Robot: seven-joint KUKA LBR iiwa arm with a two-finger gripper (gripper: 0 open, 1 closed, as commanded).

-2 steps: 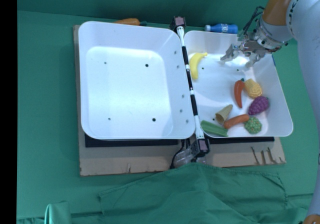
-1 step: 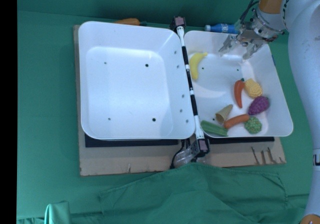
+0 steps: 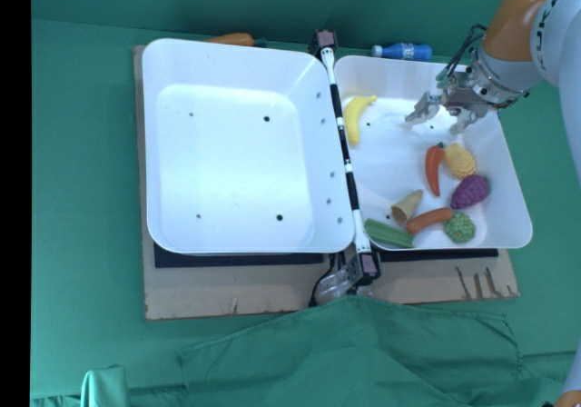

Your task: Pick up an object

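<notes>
Green cloth covers the bench [image 3: 82,169] and backdrop, rumpled along the near edge — brown cardboard [image 3: 227,301] lies under both bins. Landmark: right bin [image 3: 513,223]. Left bin [image 3: 236,146] sits just beside it, a black-and-white bar between them. My claw [image 3: 442,110] hangs over the right bin's far part, fingers spread apart, nothing between them. Inside that bin: banana [image 3: 356,114] at its far left, chili [image 3: 435,167] and corn [image 3: 459,160] below my claw, purple grapes [image 3: 470,190], cone [image 3: 406,206], carrot [image 3: 428,219], cucumber [image 3: 388,233], green lumpy piece [image 3: 459,227] near the front wall. Beyond the right bin — blue bottle [image 3: 404,52], partly cut by the rim. Orange thing behind the left bin, mostly hidden.
</notes>
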